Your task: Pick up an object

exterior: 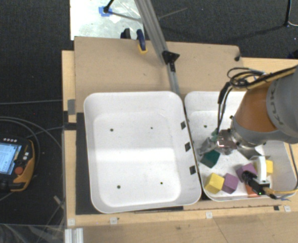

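Overhead, the grey arm [285, 105] with its orange band [252, 113] reaches in from three o'clock and bends down into the right bin [197, 108], one of two shallow white bins side by side on the tan surface [204, 65]. Its end effector [213, 145] sits low near that bin's nine o'clock wall, directly above a dark green block [210, 159] and touching or nearly touching it; whether the tips are spread or pressed together cannot be told from this angle, and no object is visibly caught between them.

Toward six o'clock of the green block lie a yellow block [214, 183] and, just beside it at three o'clock, a purple block [230, 183]. Farther toward three o'clock sit a magenta-purple piece [249, 169], a small yellow piece [268, 166] and an orange-red piece [251, 189], crowded under a white part and black fitting of the arm's tooling.

At nine o'clock, the left bin [138, 151] shows only its dotted white floor. A grey pole [154, 29] slants across the surface from twelve o'clock down to the seam between the bins. Well apart at nine o'clock, on the dark floor, a handheld control pendant [7, 161] lies with its screen lit, cables trailing from it.
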